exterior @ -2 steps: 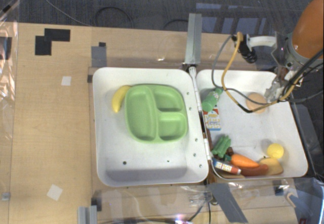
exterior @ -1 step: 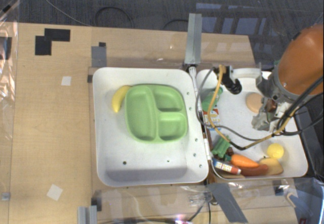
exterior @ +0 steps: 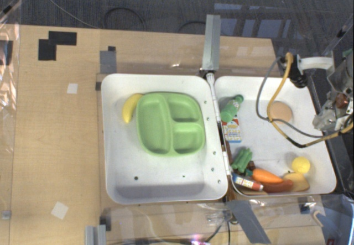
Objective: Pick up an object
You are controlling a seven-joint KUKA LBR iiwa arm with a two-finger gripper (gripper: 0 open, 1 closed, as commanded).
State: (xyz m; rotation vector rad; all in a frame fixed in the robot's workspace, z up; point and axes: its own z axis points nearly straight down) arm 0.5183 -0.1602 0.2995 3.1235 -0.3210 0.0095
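Note:
The right bin (exterior: 265, 144) holds several items. A green bottle (exterior: 230, 108) lies along its left wall, with a small printed carton (exterior: 233, 130) just below it. A tan egg-shaped object (exterior: 280, 111) rests near the bin's middle. A yellow ball (exterior: 301, 165) sits at the lower right. Along the front wall lie an orange carrot (exterior: 269, 176), a green leafy toy (exterior: 241, 159), a red marker-like piece (exterior: 248, 183) and a brown sausage (exterior: 279, 186). My gripper (exterior: 330, 117) hangs over the bin's right edge, apart from all of them, and its tip is hard to make out.
The left bin (exterior: 124, 177) carries a green divided plate (exterior: 168, 123) with a yellow banana (exterior: 130, 107) against its left side. A metal divider (exterior: 210, 50) stands between the bins at the back. Black and yellow cables (exterior: 271, 86) loop over the right bin.

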